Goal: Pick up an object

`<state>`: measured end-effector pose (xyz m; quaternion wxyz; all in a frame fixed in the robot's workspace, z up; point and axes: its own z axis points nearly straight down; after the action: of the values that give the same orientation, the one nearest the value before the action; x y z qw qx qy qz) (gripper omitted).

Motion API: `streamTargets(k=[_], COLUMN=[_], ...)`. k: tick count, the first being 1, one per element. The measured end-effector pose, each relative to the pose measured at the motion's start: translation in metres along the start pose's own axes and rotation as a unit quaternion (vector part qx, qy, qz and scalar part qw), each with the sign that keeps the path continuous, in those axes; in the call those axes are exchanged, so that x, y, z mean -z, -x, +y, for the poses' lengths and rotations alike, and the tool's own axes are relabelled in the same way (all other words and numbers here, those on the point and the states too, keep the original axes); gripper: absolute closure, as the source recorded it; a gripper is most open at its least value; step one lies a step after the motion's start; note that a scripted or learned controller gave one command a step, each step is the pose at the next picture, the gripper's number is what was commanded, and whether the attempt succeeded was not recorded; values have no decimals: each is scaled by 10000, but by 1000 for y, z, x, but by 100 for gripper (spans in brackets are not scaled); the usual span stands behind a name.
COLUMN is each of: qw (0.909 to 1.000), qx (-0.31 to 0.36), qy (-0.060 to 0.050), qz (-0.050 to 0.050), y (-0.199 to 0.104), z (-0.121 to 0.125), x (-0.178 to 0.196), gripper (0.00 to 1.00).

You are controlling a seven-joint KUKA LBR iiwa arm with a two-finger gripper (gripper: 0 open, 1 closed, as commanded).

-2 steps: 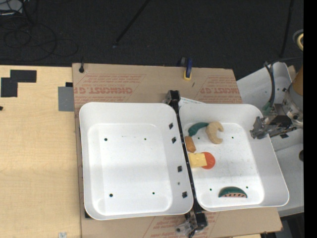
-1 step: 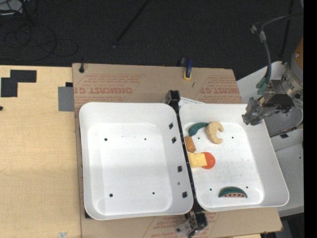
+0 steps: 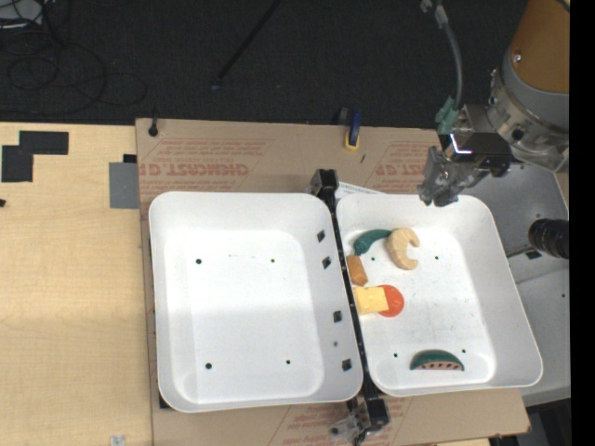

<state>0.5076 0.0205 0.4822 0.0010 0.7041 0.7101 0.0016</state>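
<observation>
— Looking first at the grey two-finger gripper (image 3: 440, 193), we find it hanging over the far rim of the right-hand shallow white plastic bin (image 3: 507, 277), near that bin's far corner, with the grey arm and its orange band (image 3: 544, 40) reaching in from the right. Can we tell how the fingers stand?

— We cannot tell; they are small and dark against the cardboard behind them, and we see nothing between them.

— Then what lies nearest below it?

— Inside the right bin, toward its far left part, we see a tan crescent-shaped wooden piece (image 3: 403, 247), and touching or just beside its left end a curved teal-green piece (image 3: 370, 241). Both are apart from the gripper.

— And closer to us?

— Against the bin's left wall we see a small orange-brown block (image 3: 357, 270). Just below it lies a yellow block (image 3: 370, 299) with a red rounded piece (image 3: 392, 302) touching its right side. Near the bin's front wall, well apart from the rest, we see a dark green half-round slice with a red flat edge (image 3: 437, 361), like a toy watermelon wedge.

— What surrounds that bin?

— To its left, side by side with it, we see the second shallow white plastic bin (image 3: 172, 305), the two joined along a black strip with clips (image 3: 339, 295). Both sit on a brown cardboard sheet with red reversed lettering (image 3: 232, 161), which rests on a pale wooden bench top (image 3: 65, 277). At the sheet's far edge we see a small blue-and-yellow clamp (image 3: 352, 130).
</observation>
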Motion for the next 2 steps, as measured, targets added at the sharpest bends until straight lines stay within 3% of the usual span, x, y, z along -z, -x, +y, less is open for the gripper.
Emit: streamTargets(k=[1,2], qw=[10000,10000], qx=[-1,-20], qy=[-21,-22], qz=[2,-3], y=[-68,-98], z=[-21,-17], x=[27,57], gripper=[100,100])
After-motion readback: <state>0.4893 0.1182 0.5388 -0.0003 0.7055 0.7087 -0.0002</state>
